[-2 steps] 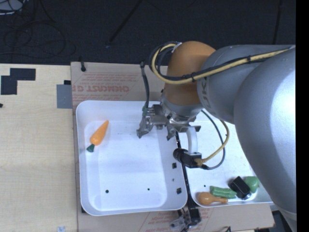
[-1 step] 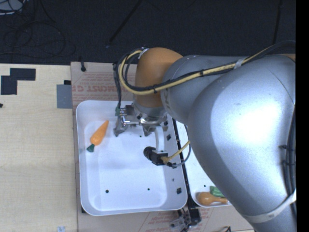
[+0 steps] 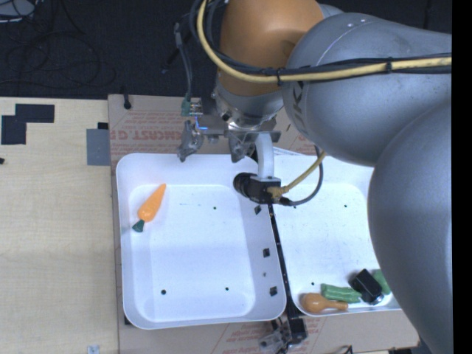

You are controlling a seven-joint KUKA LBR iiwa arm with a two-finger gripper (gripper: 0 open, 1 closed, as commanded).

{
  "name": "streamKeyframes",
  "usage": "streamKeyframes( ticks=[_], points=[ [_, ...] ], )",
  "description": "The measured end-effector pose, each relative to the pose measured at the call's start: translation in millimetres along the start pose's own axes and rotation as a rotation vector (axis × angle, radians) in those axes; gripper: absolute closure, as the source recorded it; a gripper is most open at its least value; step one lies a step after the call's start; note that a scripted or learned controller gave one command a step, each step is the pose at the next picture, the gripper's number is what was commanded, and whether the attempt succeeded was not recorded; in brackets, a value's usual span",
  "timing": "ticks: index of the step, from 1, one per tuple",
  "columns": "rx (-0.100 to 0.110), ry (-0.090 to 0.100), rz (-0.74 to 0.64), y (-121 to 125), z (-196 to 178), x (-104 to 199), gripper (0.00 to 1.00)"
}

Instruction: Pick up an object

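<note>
An orange toy carrot (image 3: 152, 203) with a green stub lies at the left side of the left bin (image 3: 192, 301). In the right bin (image 3: 324, 234), near its front edge, a green piece (image 3: 341, 293), a black block (image 3: 366, 285) and a tan pear-shaped piece (image 3: 323, 303) lie close together. My gripper (image 3: 212, 150) hangs over the back edge of the left bin, well to the right of and behind the carrot. Its two fingers (image 3: 186, 149) stand apart with nothing between them, so it is open.
A black knob on a yellow cable (image 3: 254, 187) hangs from the wrist over the strip between the bins. The big grey arm (image 3: 383, 87) covers the back right of the bench. A pale tabletop (image 3: 51, 234) with dark markers lies to the left.
</note>
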State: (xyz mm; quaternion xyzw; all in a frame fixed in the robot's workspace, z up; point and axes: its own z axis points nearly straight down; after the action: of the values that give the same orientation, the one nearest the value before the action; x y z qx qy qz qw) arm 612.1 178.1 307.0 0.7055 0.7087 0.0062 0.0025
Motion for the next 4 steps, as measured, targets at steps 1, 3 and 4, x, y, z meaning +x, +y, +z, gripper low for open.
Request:
streamKeyframes(
  ticks=[1,3,4],
  points=[
    [0.016,-0.006,0.000,-22.2,10.0,55.9,0.00],
    [0.018,-0.008,-0.001,26.7,95.8,61.6,1.00],
    [0.016,-0.007,-0.001,29.8,108.4,65.6,1.00]
  ],
)
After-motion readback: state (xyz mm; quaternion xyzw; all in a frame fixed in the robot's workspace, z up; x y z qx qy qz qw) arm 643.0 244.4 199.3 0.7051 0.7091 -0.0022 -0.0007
